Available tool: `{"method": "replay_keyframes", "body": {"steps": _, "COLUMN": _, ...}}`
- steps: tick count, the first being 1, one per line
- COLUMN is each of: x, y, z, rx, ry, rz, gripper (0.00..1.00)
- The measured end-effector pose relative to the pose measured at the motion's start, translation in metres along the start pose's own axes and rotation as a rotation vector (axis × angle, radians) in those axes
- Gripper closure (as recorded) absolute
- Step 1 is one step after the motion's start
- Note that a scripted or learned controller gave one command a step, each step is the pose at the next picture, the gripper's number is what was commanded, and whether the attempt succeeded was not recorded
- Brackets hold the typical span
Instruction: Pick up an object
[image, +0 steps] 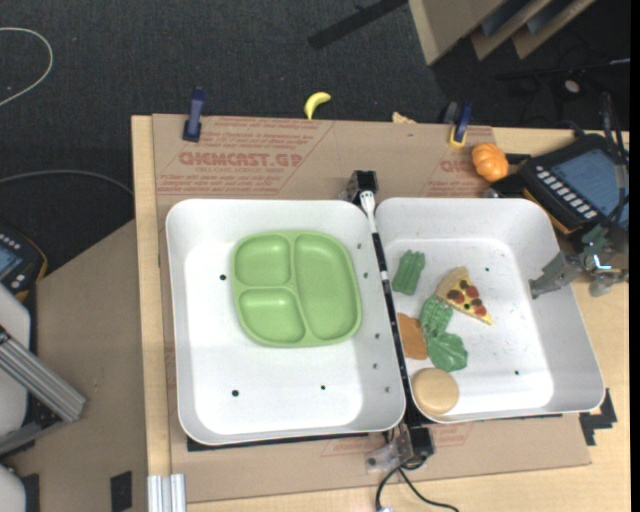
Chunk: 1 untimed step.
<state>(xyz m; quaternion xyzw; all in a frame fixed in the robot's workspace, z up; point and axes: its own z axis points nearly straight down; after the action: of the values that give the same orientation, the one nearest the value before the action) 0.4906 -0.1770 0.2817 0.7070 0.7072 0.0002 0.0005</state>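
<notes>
Jaws at the right bin's edge — open or closed, can't tell. Pizza, greens crowd together — risk: nudging neighbours, missing.

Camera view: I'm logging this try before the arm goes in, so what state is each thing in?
Green divided plate: flat in the left bin, compartments bare.
Pizza slice: flat in the right bin, apart from the other pieces.
Green toy pieces: lying beside an orange piece.
Tan round piece: at the near wall.
Gripper: at the right bin's far-right edge, nothing visible between its fingers.
</notes>
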Motion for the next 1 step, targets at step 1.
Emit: {"method": "replay_keyframes", "body": {"steps": 1, "x": 0.0507, "y": -0.0140, "z": 0.1578, "rx": 0.014, "ry": 0.007, "rz": -0.002, "gripper": 0.00}}
